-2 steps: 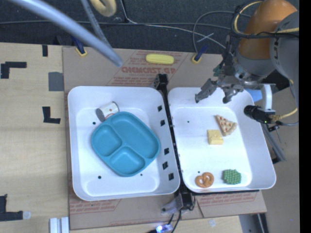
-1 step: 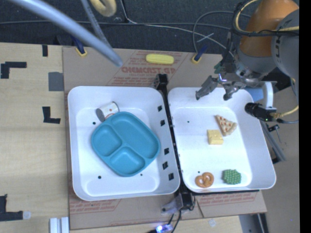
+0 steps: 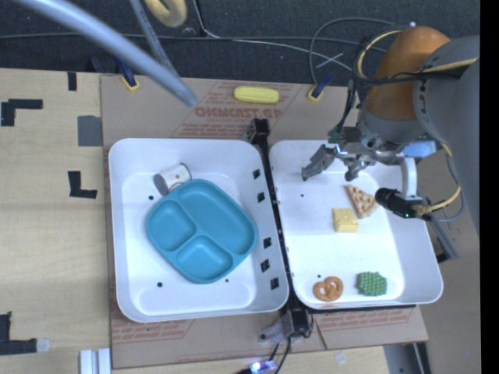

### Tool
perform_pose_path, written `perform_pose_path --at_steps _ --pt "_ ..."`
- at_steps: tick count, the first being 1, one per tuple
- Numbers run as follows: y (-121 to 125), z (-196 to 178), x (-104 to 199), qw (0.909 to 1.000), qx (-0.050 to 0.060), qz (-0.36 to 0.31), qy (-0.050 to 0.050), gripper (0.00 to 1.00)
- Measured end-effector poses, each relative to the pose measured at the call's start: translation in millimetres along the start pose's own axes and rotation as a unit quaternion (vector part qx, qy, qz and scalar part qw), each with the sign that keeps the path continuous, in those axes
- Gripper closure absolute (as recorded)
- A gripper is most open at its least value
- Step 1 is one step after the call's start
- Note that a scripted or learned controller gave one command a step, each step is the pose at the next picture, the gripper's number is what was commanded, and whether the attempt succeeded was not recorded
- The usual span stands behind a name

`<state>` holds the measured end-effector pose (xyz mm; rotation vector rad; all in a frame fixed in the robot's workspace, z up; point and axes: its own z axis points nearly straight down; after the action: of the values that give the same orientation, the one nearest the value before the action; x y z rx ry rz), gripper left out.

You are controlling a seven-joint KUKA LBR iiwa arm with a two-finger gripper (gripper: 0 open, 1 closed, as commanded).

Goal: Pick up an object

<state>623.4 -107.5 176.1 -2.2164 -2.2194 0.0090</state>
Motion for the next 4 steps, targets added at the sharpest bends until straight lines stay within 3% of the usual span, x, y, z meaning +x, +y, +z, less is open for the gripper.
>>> perform_pose_path --at_steps 2,3,4 --pt "-4 94 -5 1.0 -0.003 0.0 -0.001 0.0" --pt "-3 81 -5 1.0 -0.005 -0.001 -0.001 1.0" --pt "-12 30 -1 1.0 -0.005 0.0 0.0 1.0"
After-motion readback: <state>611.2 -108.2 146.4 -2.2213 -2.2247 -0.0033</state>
